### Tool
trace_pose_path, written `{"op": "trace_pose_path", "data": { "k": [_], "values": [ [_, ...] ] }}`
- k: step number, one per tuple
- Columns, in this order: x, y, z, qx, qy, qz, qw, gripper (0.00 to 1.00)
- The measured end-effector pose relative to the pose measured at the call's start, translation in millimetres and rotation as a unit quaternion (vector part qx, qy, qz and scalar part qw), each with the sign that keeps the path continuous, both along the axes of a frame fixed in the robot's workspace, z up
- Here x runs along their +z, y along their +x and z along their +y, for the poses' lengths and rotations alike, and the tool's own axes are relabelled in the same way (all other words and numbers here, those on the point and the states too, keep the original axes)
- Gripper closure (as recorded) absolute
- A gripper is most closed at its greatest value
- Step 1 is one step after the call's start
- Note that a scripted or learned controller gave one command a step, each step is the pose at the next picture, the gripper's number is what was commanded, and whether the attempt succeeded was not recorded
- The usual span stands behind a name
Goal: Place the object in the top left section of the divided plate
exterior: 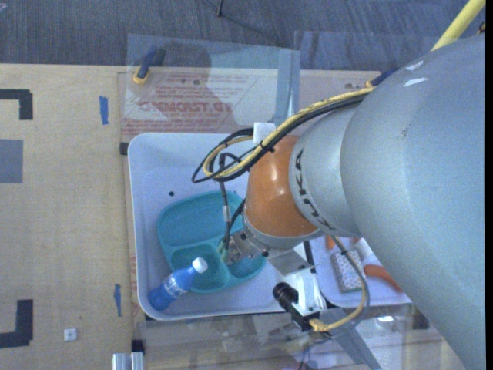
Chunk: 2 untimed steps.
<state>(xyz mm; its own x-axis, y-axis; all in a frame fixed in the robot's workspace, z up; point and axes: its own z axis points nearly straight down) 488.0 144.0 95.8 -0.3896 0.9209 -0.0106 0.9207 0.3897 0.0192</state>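
White bin [146, 206], blue bottle [177, 281] lying tilted across the lower-left rim of the teal divided plate [189, 226], gripper [235, 251] just right of it, apparently over the plate, grip state cannot be told

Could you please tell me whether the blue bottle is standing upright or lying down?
Lying down. The blue bottle rests on its side, white cap pointing toward the teal divided plate, its neck on the plate's rim.

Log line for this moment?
arm: over left bin | plate: teal, in bin | bottle: lying across plate's near edge | grip: unseen
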Motion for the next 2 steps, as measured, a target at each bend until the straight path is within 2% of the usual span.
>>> {"op": "trace_pose_path", "data": {
  "k": [1, 2],
  "values": [
    [241, -9, -24, -0.057, 0.0015, 0.011, 0.9983, 1.00],
    [61, -10, 14, 0.002, 0.0013, 0.012, 0.9999, 1.00]
  ]
}}
